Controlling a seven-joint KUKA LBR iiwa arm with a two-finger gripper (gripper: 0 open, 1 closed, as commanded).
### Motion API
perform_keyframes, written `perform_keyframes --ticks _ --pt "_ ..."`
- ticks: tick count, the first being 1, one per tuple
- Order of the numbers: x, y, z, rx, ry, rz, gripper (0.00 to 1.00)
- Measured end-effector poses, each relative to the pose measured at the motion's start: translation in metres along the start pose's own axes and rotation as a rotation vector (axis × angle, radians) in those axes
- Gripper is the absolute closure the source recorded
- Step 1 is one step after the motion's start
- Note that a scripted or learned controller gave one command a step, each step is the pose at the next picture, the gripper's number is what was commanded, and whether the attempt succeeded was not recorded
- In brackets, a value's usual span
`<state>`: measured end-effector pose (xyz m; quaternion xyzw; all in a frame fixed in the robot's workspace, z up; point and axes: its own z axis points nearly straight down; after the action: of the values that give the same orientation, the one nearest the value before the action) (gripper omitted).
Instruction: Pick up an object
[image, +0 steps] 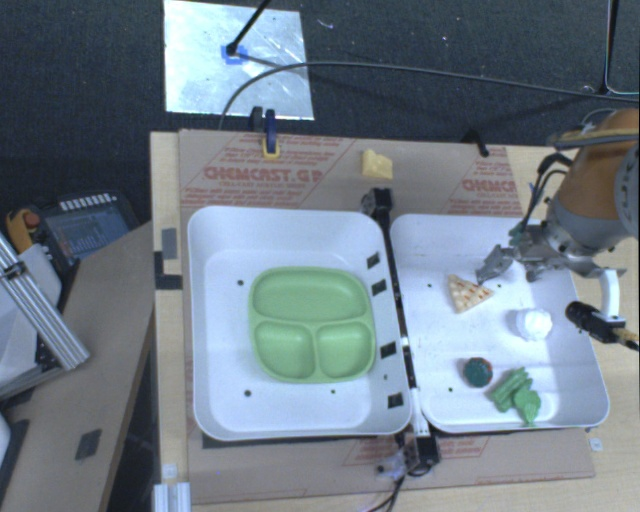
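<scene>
- The nearest candidate is the tan wedge (468, 294), like a toy pizza slice, lying flat in the right bin (590, 400) toward its 10 o'clock area.
- It looks light, stiff and thin, so probably easy to lift but prone to slide on the smooth bin floor; pinching across its two long edges seems best.
- The claw (497, 264) hangs just beside the wedge, at its 1 o'clock, tips low.
- Its fingers look slightly parted with nothing between them, but I cannot tell the opening for sure.
</scene>
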<state>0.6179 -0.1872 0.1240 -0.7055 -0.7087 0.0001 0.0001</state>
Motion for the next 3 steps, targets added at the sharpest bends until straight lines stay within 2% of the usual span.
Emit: perform_keyframes --ticks 1,2,3 --pt "-0.001 0.001 -0.014 -0.006 -0.002 -0.001 1.0" --pt "0.006 -0.005 -0.07 -0.006 -0.001 0.001 1.0" --pt "0.006 -0.004 -0.098 -0.005 -0.001 0.0 1.0"
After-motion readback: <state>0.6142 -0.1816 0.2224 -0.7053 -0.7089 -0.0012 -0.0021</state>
